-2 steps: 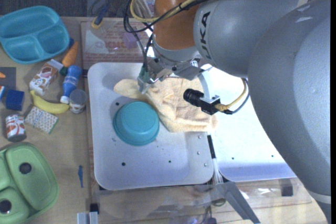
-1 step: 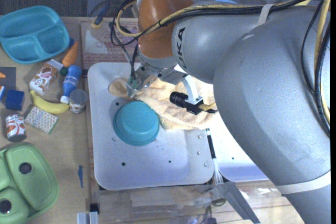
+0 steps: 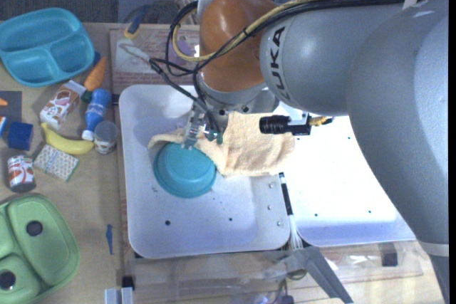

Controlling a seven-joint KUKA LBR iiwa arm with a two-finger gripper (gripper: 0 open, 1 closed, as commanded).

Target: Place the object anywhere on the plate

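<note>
A round blue plate [image 3: 184, 171] lies in the left bin [image 3: 214, 224], towards its middle. A pale yellow cloth [image 3: 249, 146] is spread just behind and to the right of the plate. One corner of the cloth reaches left along the plate's far rim. My gripper [image 3: 194, 137] points down at that rim, right where the cloth meets the plate. It touches or nearly touches the cloth. The arm's orange band and grey wrist hide the back of the bin.
The right bin [image 3: 342, 203] sits under the arm. A black pen [image 3: 285, 194] lies on the divide between the bins. Left of the bins are a banana [image 3: 65, 141], a blue bottle [image 3: 94, 112], a small can [image 3: 105, 135], a blue tray [image 3: 46, 45] and green trays [image 3: 32, 245].
</note>
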